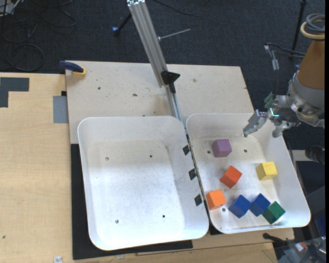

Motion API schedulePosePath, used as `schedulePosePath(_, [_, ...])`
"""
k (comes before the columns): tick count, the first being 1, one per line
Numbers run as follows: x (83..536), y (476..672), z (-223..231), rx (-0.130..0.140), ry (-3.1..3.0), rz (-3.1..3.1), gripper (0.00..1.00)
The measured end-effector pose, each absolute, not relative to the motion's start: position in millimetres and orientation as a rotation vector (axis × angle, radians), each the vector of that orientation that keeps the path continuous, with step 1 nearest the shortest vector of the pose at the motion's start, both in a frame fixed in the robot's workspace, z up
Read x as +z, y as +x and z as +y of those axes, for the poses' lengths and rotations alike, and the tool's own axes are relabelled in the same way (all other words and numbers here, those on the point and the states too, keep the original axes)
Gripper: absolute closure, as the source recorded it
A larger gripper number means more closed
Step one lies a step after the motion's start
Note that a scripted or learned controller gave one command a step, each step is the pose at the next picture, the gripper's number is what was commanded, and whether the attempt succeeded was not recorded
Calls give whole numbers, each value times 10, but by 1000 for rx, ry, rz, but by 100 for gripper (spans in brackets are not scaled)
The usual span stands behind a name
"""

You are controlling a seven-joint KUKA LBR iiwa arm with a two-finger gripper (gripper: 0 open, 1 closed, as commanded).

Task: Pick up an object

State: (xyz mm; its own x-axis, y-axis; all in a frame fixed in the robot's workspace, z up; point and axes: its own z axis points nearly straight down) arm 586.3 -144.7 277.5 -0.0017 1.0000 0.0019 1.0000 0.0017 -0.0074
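The right bin (247, 126) holds several small cubes: a purple one (221, 147), a red-orange one (231, 176), a yellow one (266, 170), an orange one (215, 199), two blue ones (239, 206) (259, 204) and a green one (274, 211). My gripper (264, 126) hangs over the bin's far right corner, above and to the right of the purple cube. Its two fingers are spread apart with nothing between them.
The left bin (88, 147) lies beside the right one, with a row of black clips (190, 173) on the divide. A slanted aluminium post (149, 37) rises behind the bins. A blue-and-yellow clamp (72, 68) sits at the board's far left corner.
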Motion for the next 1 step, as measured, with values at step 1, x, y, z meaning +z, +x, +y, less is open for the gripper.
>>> schedulePosePath(1, [2799,5869,-1453,2,-2219,-2220,0])
